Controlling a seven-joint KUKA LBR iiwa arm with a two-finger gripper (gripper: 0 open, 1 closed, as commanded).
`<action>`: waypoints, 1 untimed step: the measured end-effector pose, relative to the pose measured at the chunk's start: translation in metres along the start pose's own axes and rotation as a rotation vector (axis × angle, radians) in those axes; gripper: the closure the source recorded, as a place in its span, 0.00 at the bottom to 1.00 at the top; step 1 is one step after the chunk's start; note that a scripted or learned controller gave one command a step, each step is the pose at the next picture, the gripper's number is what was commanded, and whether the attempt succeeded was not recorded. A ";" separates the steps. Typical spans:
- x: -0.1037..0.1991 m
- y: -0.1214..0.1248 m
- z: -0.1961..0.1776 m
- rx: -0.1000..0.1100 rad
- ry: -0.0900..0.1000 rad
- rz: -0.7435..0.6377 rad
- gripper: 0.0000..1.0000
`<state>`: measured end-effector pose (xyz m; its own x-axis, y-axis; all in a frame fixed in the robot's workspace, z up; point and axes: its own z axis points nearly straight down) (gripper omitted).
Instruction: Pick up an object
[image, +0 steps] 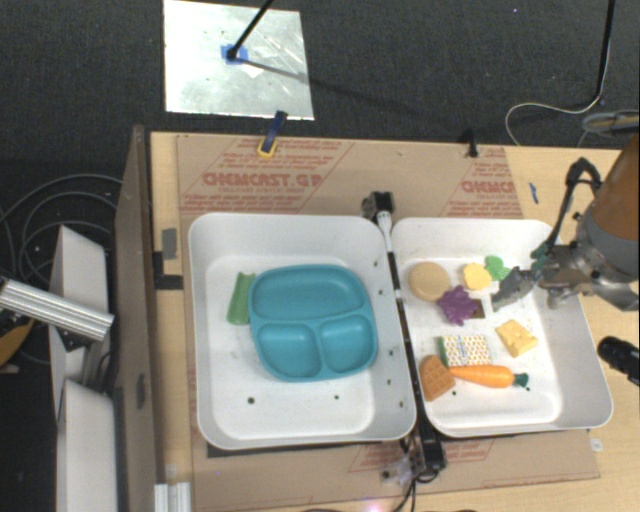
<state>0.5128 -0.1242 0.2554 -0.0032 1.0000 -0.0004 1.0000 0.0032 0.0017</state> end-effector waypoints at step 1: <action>0.022 0.027 0.102 0.007 0.002 -0.004 0.00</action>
<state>0.5400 -0.1022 0.1537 -0.0069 1.0000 0.0020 1.0000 0.0069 -0.0049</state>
